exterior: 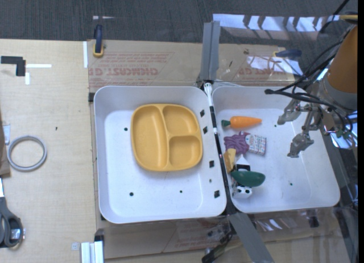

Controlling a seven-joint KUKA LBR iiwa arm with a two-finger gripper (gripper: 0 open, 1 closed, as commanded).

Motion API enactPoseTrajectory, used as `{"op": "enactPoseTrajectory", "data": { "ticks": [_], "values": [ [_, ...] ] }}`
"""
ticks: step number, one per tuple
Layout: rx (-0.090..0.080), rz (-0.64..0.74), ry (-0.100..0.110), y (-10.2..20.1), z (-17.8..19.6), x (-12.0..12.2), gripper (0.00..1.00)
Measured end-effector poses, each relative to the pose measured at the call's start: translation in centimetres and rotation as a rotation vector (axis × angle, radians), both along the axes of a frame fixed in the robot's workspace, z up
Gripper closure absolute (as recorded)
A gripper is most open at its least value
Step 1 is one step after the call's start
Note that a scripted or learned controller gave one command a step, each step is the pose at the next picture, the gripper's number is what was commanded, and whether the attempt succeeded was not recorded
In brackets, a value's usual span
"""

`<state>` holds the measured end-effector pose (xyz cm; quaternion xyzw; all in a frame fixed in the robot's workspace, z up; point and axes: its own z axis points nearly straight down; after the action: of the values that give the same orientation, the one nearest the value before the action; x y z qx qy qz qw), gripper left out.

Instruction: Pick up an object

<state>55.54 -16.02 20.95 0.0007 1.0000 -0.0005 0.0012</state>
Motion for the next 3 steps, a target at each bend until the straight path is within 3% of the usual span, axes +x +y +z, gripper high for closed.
{"op": "enactPoseTrajectory", "data": {
  "ticks": [1, 2, 3],
  "values": [
    [0.001, -0.222, -0.002, -1.2, -11.7, 2.9, 0.0],
    [0.0, -0.207, -0.003, -3.8, 0.0, 4.0, 0.0],
    [0.001, -0.385, -0.001, 1.2, -11.7, 3.9, 0.0]
  ]
}}
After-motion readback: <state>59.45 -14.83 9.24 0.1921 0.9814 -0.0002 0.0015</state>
